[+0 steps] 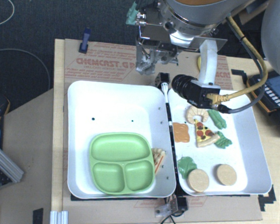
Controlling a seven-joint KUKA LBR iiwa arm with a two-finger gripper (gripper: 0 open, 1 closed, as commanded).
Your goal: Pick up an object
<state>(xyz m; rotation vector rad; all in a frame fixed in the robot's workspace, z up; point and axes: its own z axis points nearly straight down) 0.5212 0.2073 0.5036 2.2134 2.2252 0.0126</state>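
Camera view looks down on my two white bins side by side on the counter (29, 120). The left bin (82, 110) carries a green three-compartment tray (122, 163) at its near side, and a small tan toy piece (158, 158) lies just beside the tray's right edge, against the bin's right wall. The right bin (252, 141) holds toy food: a shrimp (196, 114) at the far end, a green leafy piece (219, 120) to its right, an orange-brown slice (180, 132), a pizza slice (205, 134) with a second green piece (224, 142) touching it, then a third green piece (186, 164) and two round tan biscuits, one (198, 179) near the divider and one (226, 174) further right. My gripper (145, 64) hangs beyond the far edge of the left bin, over the printed cardboard (105, 63). I cannot tell how wide it stands, and I see nothing between its tips.
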